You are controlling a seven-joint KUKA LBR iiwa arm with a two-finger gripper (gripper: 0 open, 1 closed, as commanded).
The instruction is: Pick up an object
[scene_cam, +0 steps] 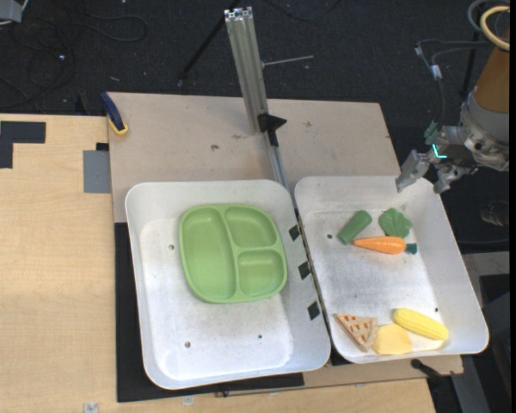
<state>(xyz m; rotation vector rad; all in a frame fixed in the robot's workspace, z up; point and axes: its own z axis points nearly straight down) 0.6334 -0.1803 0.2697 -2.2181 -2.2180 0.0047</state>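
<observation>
Two white bins sit side by side on the desk [198, 136]. The left bin [155, 317] holds one green plate [233, 253] with three compartments. The right bin [451, 291] holds six toy foods: one carrot [380, 245], a green pod [355, 226] and a green leaf [396, 222] near its far end, and one pizza slice [356, 328], one corn cob [420, 323] and one yellow lump [393, 341] at its near end. The hand [423, 175] hovers over the right bin's far right corner, fingers spread with nothing between them.
</observation>
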